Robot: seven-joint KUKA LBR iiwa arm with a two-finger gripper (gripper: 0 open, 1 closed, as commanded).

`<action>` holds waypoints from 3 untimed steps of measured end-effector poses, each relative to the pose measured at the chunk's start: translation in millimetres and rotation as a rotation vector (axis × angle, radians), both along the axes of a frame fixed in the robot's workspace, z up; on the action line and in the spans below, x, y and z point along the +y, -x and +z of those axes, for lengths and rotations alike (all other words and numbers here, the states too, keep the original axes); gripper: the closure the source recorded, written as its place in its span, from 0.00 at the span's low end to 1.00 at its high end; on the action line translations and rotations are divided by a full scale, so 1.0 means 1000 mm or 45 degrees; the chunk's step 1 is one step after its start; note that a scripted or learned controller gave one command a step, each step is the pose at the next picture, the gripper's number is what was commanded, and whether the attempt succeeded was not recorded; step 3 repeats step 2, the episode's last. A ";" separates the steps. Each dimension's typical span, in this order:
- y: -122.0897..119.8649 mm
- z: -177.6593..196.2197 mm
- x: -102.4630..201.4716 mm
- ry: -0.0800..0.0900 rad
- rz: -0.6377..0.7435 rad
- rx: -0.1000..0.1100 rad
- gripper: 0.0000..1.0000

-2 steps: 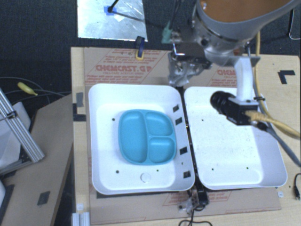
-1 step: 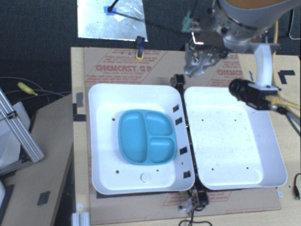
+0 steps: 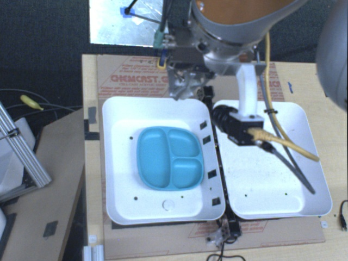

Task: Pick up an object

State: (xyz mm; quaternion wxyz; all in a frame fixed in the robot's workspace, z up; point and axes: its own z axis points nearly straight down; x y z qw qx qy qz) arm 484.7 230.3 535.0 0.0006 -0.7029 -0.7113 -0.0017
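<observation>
Blue plate (image 3: 168, 158) lies flat mid left bin (image 3: 117, 200). Looks like light, stiff, slick plastic; best hold is probably a rim edge or divider ridge. Gripper (image 3: 185, 86) hangs beyond the bin's far rim; can't tell its state.

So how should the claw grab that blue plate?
Best guess: pinch the blue divided plate by its raised outer rim, coming straight down from above. It lies flat in the left bin, so its sides offer little to grip, and the rim is its only thin edge.
</observation>
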 end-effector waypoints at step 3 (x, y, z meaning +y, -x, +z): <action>0.001 -0.002 0.009 -0.001 0.002 -0.001 1.00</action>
